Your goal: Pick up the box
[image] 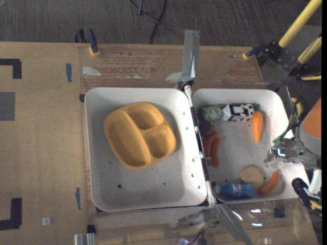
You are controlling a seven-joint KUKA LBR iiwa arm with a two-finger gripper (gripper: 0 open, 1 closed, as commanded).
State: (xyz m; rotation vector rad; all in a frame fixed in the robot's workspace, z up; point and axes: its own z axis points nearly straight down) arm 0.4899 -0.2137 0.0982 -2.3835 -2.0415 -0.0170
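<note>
- Nearest us, along the near wall of the right bin point(236, 94), lie a blue bottle point(237, 190), a round tan disc point(252, 175) and a small orange piece point(271, 182) that may be a carrot.
- We find the box point(232, 112) at the far left corner of that bin: a small carton on its side, green at one end, white with black patches at the other, close against the far wall.
- Just right of it a carrot point(257, 125) lies pointing near to far; two reddish sausage shapes point(213, 148) lie near the box by the left wall.
- We see the gripper point(284, 152) at the bin's right wall, well apart from the box; it is blurred, and we cannot tell whether it is apart or together. Nothing shows in its grasp.
- In the left bin point(97, 137) rests a yellow tray point(139, 135), smooth moulded plastic with rounded hollows.
- We judge the risks thus: the carton's flat, slick faces could slip under a shallow pinch; the far wall leaves little room beyond it; the carrot close by could be caught or knocked instead.
- A light carton may also skid into the corner if touched off-centre.
</note>
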